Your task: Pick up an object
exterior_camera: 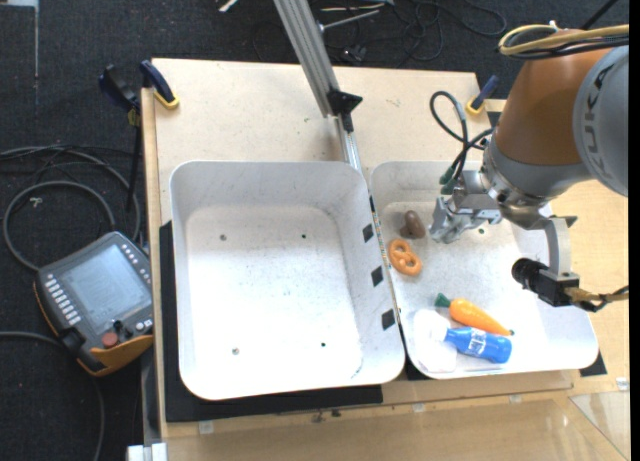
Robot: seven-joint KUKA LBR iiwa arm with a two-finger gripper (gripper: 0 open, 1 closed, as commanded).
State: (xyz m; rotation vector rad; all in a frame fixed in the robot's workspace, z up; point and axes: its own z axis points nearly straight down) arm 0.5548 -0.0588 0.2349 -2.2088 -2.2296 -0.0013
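We are lowering the gripper [450, 226] (jaw state: we cannot tell) near the brown object [412, 222]; we are centring over it, avoiding the orange ring [405, 257].

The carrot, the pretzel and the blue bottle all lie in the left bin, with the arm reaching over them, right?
Not quite: the camera view shows the carrot, the pretzel and the blue bottle in the right bin, not the left bin. The rest holds: the arm reaches in over that right bin, its gripper above the bin's far end, near the pretzel.
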